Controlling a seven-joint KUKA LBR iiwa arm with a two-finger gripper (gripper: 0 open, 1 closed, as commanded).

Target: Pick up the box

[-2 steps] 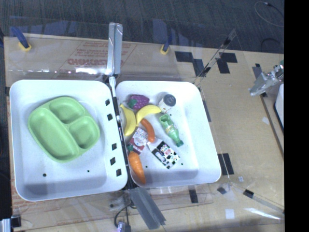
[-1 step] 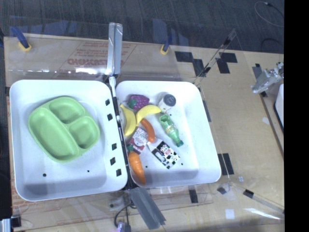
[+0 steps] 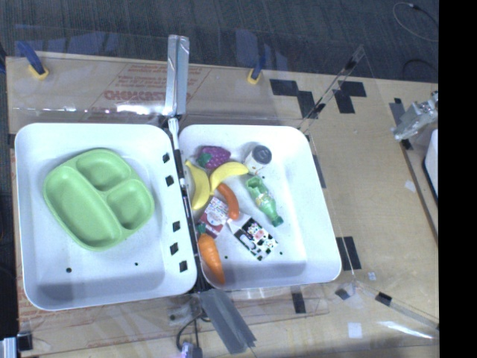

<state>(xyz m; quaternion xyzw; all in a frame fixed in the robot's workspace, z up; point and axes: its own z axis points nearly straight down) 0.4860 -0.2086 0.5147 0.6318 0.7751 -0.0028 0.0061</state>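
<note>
Camera view, left to right: left bin with green plate, smooth moulded plastic, three wells. Right bin with toys heaped against left wall: banana, grapes, carrot, bottle. Box flat, cow-patterned, near front middle, clear on right, likely easiest approach. Gripper state: cannot tell.

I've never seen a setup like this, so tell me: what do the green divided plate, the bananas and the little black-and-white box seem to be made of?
Green divided plate: probably moulded plastic, with a smooth, even colour and soft rounded compartments.
Bananas: likely plastic toy food, uniform yellow and slightly glossy.
Black-and-white box: looks like printed cardboard, flat-sided with a cow-like pattern, though too small to be sure.
</note>
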